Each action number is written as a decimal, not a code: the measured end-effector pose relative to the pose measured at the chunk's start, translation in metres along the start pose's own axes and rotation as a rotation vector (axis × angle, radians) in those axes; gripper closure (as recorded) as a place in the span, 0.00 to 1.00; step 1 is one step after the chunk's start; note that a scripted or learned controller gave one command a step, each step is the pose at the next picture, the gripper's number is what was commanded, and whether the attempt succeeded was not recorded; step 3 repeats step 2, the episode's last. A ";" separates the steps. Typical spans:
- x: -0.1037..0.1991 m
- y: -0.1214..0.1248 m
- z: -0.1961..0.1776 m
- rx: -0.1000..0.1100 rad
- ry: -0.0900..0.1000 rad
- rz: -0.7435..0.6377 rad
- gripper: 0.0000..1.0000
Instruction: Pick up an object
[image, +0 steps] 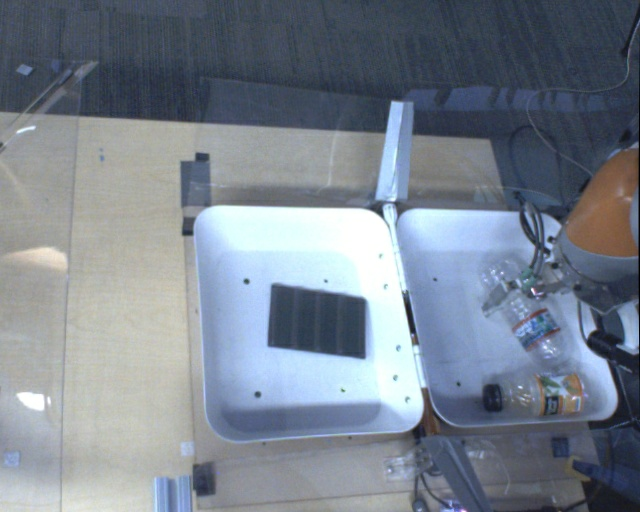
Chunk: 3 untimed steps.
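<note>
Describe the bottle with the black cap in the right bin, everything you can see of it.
The black-capped bottle is clear plastic with a yellow-orange label around its body. It lies on its side on the floor of the right bin, near the front wall, cap pointing toward the left bin. It looks nearly empty. A second clear bottle lies just behind it; whether they touch is unclear.

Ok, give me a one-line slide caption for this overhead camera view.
KUKA arm reaches over right bin holding two plastic bottles; left bin holds a dark ribbed mat.
</note>
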<state>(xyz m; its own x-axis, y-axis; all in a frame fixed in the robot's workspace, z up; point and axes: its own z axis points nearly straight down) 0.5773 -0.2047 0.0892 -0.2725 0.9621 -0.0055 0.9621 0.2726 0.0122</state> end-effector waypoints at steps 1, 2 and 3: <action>0.000 0.003 -0.013 -0.007 -0.003 0.000 1.00; 0.074 0.068 -0.096 0.004 0.003 0.031 1.00; 0.074 0.068 -0.096 0.004 0.003 0.031 1.00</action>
